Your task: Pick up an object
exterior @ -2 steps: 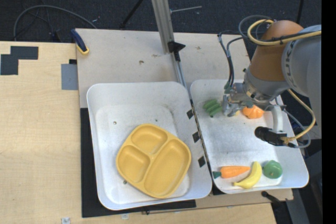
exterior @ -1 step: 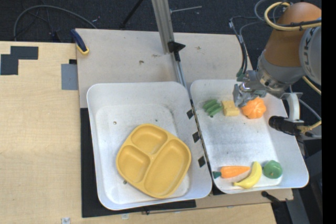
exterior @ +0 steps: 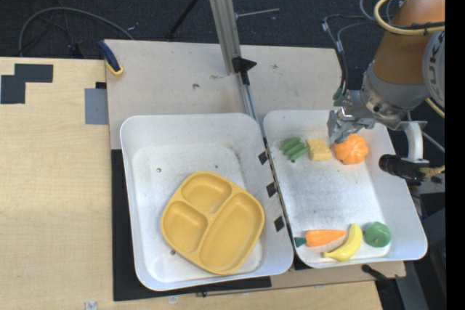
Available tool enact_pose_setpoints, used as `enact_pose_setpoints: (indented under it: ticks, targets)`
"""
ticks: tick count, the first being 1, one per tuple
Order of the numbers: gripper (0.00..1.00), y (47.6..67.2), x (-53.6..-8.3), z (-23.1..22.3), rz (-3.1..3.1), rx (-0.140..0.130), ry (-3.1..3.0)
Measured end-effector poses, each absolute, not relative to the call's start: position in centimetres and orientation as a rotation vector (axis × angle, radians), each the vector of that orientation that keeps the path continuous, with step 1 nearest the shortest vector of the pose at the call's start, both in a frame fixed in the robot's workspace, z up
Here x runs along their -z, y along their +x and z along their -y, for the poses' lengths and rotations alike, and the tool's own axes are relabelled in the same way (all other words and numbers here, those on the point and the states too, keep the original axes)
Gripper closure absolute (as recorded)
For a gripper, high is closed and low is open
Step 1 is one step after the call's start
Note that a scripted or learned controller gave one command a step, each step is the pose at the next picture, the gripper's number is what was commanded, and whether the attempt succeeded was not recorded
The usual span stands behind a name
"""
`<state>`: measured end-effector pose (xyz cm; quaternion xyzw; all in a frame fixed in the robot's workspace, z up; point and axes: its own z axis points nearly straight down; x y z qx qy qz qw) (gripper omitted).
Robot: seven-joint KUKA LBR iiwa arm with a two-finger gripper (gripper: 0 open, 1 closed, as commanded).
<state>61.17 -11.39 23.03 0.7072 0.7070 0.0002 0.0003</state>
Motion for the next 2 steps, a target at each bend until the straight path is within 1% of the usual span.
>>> enact_pose_setpoints:
  ticks: [1, 2]
  targets:
    - [1.0, 60.8, -23.7, 6.1, -2.23, 0.001, 2.219]
    - [1.0, 61.2, -24.3, 1.2, -2.229, 0.001, 2.218]
